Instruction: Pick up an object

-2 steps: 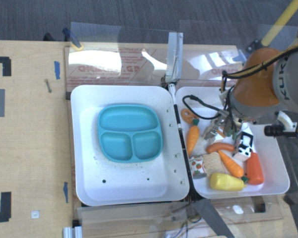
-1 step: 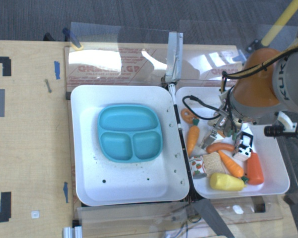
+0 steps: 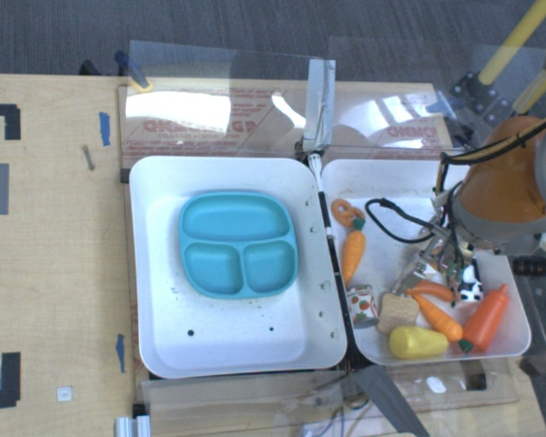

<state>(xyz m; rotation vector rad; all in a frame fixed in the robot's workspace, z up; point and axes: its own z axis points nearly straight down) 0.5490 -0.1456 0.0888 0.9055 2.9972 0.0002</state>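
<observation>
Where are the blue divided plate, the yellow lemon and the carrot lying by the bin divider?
blue divided plate (image 3: 238, 244), camera view, on the ridge where its three compartments meet.
yellow lemon (image 3: 417, 341), camera view, on the middle of its body.
carrot (image 3: 352, 254), camera view, on the orange body below its green top.

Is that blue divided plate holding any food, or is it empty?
Empty: all three compartments of the blue plate show bare blue.

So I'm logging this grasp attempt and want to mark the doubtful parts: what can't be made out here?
- Gripper: its fingers blur into cables and clutter in the right bin; open, shut or holding cannot be told.
- Black-and-white toy: too small and half hidden behind the arm to identify.
- Small printed block: its label is too small to read.
- Orange arm band: cut off toward the right edge.
</observation>
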